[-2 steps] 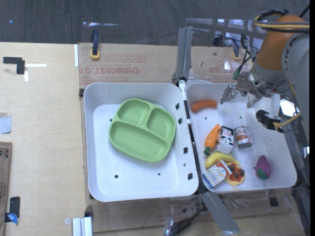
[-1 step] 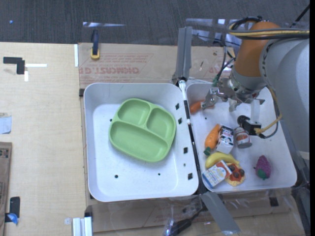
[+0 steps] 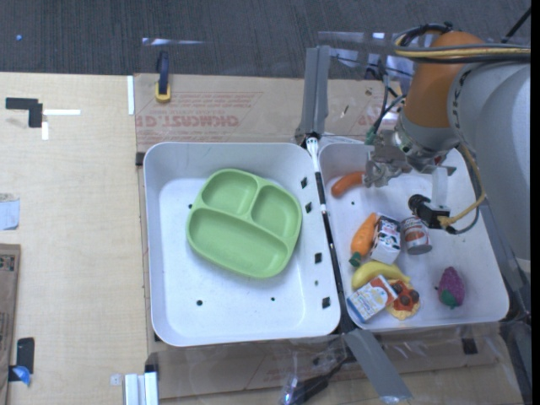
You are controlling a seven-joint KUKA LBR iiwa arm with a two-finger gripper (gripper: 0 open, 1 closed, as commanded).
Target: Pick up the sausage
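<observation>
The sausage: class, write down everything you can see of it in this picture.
The sausage is a small orange-red toy link, smooth and plastic-looking, with rounded ends. It lies flat and slightly slanted near the upper left corner of the right bin, close to the divider between the bins. The gripper sits at its right end; contact cannot be judged. It lies apart from the carrot below.

The table [image 3: 67,226] carries two white bins — one [image 3: 169,310] well left of the end effector [image 3: 375,174], one [image 3: 481,302] beneath it.
</observation>
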